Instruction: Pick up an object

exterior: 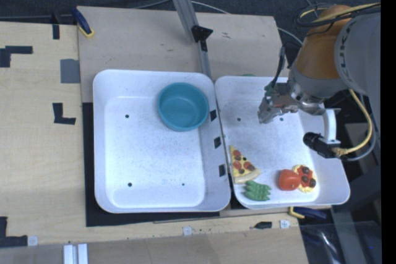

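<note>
My gripper hangs over the upper middle of the right bin, pointing down at its bare floor. A blue bowl sits upright at the far right corner of the left bin. Along the right bin's near edge lie a toy pizza slice, a green leafy toy and a red and yellow toy food piece. These toys are well below the gripper in the view.
A grey metal pole slants across the bench to the seam between the bins. Cables loop behind the arm at the upper right. A black fitting juts from the arm over the right bin's right side.
</note>
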### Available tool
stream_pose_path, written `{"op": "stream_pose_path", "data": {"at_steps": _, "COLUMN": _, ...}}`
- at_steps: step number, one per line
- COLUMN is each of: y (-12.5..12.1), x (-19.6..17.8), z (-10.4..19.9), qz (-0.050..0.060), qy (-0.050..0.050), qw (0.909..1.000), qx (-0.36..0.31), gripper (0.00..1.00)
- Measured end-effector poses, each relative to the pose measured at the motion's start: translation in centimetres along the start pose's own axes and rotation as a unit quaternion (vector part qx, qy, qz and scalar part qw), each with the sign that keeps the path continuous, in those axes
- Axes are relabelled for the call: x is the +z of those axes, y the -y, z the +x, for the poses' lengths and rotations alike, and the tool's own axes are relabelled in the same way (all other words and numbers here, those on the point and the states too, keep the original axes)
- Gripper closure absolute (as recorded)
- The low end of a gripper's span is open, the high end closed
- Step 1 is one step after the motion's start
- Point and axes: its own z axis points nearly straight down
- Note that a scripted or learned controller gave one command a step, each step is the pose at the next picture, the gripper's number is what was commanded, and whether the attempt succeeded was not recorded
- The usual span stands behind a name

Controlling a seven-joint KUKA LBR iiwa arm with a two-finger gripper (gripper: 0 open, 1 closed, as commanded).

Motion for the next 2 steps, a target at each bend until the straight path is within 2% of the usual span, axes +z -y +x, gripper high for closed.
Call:
{"op": "stream_pose_path", "data": {"at_steps": 1, "y": -0.2, "x": -6.2, "z": 0.1, "qz": -0.001, "qy": 0.000, "qw": 1.0000, "qx": 0.000, "gripper": 1.00}}
{"op": "stream_pose_path", "data": {"at_steps": 2, "y": -0.3, "x": -7.8, "z": 0.1, "qz": 0.001, "qy": 0.000, "qw": 1.0000, "qx": 0.000, "gripper": 1.00}}
